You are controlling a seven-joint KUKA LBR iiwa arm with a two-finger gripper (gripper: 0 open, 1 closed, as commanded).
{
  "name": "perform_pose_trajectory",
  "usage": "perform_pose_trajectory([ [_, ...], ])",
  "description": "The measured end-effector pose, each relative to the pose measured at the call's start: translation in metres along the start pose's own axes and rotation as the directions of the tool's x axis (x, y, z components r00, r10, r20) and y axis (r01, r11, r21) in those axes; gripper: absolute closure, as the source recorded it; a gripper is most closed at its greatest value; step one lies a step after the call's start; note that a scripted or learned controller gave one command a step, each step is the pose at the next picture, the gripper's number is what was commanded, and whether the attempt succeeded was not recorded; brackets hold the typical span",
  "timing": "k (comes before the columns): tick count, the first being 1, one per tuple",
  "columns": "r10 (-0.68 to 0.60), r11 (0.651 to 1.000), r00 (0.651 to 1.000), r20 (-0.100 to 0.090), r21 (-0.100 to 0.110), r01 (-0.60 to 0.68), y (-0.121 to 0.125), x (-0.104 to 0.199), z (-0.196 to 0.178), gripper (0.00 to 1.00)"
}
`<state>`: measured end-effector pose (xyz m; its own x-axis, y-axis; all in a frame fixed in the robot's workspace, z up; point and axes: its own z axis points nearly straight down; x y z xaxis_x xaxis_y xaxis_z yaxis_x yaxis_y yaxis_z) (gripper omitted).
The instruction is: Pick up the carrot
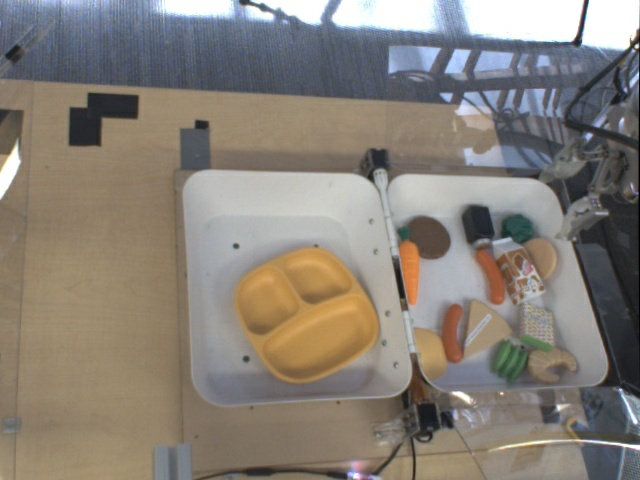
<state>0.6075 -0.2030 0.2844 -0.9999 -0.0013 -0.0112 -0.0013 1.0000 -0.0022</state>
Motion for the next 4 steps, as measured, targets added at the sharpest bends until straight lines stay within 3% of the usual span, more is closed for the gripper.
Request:
perform_pose_trajectory([
  [1,-0.387,0.922,0.922,0.002,-0.002,0.387,0.009,-0.053,0.029,0.00],
  [2,-0.140,0.990,0.990,0.002,-0.003,0.140,0.063,-0.053,0.049,0.00],
  [3,-0.260,0.966,0.966,0.001,-0.005,0.260,0.112,-0.039,0.055,0.00],
  [4,-0.453,0.891,0.891,0.000,-0.006,0.453,0.162,-0.014,0.098,0.00],
])
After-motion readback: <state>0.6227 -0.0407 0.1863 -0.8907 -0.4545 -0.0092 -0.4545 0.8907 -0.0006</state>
